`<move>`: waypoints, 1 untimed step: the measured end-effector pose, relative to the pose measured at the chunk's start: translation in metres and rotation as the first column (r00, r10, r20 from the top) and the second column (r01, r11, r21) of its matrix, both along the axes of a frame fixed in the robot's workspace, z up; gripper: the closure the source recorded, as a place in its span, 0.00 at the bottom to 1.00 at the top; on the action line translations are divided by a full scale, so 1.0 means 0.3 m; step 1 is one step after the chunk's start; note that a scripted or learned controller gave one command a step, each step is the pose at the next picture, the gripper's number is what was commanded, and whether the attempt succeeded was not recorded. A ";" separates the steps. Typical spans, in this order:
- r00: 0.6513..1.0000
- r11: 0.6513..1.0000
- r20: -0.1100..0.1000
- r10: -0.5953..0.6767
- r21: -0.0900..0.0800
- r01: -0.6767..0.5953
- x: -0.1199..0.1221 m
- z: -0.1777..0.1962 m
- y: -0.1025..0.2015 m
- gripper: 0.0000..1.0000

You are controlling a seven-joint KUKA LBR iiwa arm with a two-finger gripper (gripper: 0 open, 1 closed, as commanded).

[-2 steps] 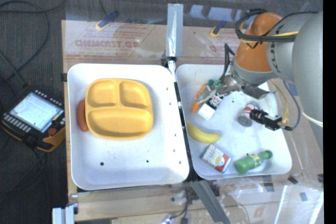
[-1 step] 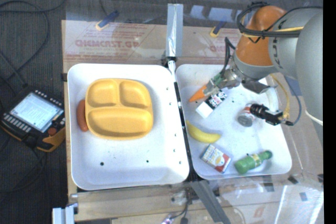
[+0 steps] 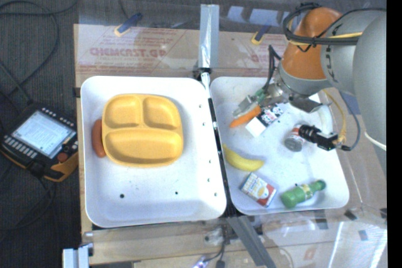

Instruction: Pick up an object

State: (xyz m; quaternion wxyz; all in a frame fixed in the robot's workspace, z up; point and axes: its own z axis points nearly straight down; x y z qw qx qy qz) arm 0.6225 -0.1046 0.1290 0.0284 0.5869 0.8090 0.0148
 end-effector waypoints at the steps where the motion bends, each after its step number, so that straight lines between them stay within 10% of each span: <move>1: 0.996 0.997 -0.039 0.083 0.003 -0.083 0.022 -0.105 0.002 0.00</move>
